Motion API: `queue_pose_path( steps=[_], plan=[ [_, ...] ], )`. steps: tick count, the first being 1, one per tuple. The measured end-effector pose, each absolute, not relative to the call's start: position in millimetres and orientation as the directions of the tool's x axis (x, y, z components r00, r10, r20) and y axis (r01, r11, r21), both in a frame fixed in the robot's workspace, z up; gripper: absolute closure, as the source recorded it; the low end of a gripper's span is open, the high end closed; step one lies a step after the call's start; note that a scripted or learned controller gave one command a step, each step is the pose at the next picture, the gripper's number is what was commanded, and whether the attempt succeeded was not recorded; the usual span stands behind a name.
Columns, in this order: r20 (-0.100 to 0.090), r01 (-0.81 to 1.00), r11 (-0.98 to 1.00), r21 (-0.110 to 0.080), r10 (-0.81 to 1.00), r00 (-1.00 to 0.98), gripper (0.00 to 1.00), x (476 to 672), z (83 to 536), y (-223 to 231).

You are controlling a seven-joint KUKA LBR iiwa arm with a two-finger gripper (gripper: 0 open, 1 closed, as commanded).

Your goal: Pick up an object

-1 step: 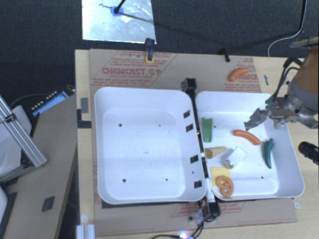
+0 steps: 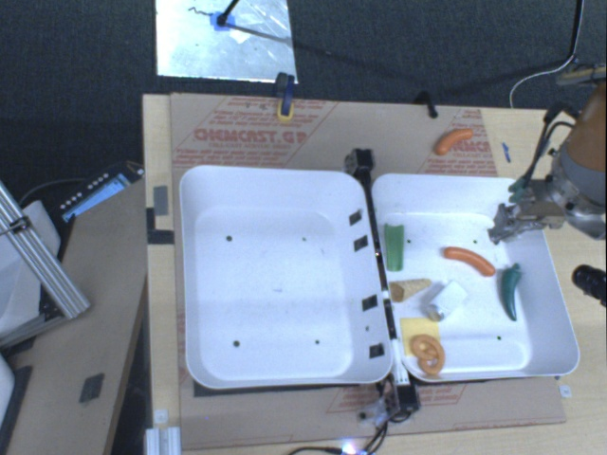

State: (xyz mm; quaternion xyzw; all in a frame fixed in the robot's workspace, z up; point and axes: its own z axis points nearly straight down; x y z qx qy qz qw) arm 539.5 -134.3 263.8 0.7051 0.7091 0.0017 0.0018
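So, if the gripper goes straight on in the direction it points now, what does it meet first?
The gripper points down-left into the right bin. Probably the orange sausage comes first, just below it. Depth is unclear, so it may reach bare bin floor instead.

A dark grey carpeted floor (image 2: 76, 64) surrounds a pale wooden table (image 2: 531, 415). On the table lies a brown cardboard sheet printed with red lettering (image 2: 248, 133). A shiny silver foil square (image 2: 224, 25) lies on the floor beyond the table's far edge. At the left stands a second light wooden surface (image 2: 85, 349) carrying a silver aluminium rail (image 2: 38, 263). A white cable (image 2: 545, 69) curves across the floor at the upper right.
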Motion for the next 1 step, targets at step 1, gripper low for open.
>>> queue_pose_path(
  steps=[1],
  plan=[
    [-0.002,1.0,0.008,0.011,1.0,-0.008,1.0,616.8,341.0,-113.4]
  ],
)
